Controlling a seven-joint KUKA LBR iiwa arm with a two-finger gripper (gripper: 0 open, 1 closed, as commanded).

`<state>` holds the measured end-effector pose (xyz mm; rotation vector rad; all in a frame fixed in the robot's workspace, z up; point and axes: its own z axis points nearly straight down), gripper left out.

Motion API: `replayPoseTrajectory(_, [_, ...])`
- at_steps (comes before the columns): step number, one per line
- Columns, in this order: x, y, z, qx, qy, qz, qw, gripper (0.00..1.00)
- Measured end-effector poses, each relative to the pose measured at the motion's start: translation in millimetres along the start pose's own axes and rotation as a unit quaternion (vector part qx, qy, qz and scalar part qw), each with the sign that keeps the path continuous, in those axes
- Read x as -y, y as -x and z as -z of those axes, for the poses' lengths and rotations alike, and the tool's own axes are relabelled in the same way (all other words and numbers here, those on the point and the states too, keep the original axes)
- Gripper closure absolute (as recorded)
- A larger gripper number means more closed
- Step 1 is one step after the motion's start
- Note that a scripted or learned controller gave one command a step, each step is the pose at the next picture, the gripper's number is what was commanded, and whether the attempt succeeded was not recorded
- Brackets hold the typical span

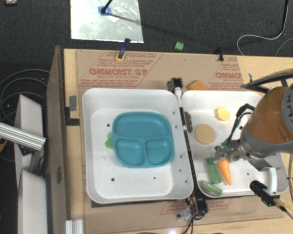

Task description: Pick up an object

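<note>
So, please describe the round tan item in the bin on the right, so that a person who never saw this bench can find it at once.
Look at the right white bin, where the grey and orange arm reaches in. Near its left wall, about halfway up, lies a flat tan disc. The yellow piece above it is smaller and lumpy, and the carrot and green stick below are long; it alone is round and flat.

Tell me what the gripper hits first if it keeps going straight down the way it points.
Probably the carrot: the gripper sits right above its top end in the right bin. Depth is unclear from this slanted view.
</note>
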<state>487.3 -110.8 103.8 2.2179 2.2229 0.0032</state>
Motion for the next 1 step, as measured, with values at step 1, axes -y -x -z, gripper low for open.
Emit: replayPoseTrajectory(1, [-92.9, -64.2, 86.1, 0.000, 0.007, 0.006, 1.0000, 1.00])
